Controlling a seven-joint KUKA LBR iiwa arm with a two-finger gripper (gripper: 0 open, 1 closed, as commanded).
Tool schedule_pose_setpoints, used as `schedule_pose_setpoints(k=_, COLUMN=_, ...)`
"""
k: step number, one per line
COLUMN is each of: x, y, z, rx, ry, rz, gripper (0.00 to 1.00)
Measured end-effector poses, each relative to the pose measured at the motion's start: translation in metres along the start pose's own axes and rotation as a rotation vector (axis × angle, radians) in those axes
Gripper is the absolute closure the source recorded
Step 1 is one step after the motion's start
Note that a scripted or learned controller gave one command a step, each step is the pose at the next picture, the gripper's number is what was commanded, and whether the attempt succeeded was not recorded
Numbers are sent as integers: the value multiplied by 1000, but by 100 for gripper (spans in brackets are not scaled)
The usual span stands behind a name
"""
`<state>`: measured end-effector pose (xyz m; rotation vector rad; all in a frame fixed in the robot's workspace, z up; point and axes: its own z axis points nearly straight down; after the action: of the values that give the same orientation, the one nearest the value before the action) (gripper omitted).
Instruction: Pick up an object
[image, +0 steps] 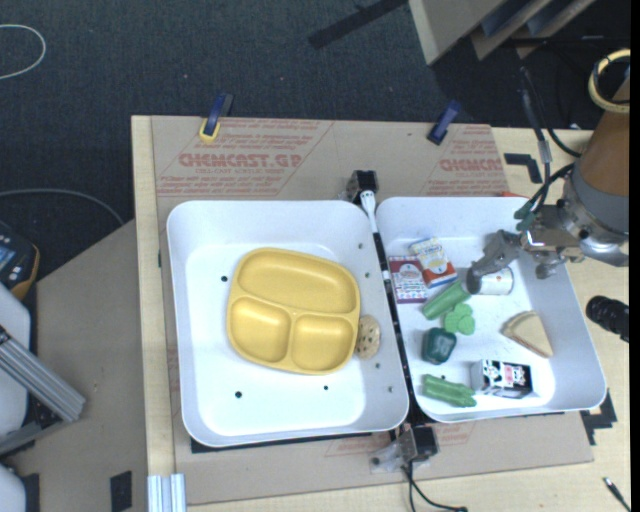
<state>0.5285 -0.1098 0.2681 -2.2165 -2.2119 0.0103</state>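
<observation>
We judge task early: nothing lifted. Gripper (487, 268) hovers low in right bin (580, 330); we cannot tell finger state.

Right bin, we count: two packets, three green pieces (447, 300), teal piece, tan wedge (528, 332), black-white carton (506, 376).

Left bin (200, 300): one yellow tray (294, 308), one cookie (368, 337).

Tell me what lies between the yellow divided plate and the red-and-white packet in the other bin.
In the camera view, a cookie sits at the yellow divided plate's right edge; then the bins' adjoining walls, before the red-and-white packet.
</observation>
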Motion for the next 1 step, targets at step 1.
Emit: schedule_pose_setpoints(k=1, x=0, y=2, z=-5, rx=-10, ry=-1, rz=-2, gripper=0)
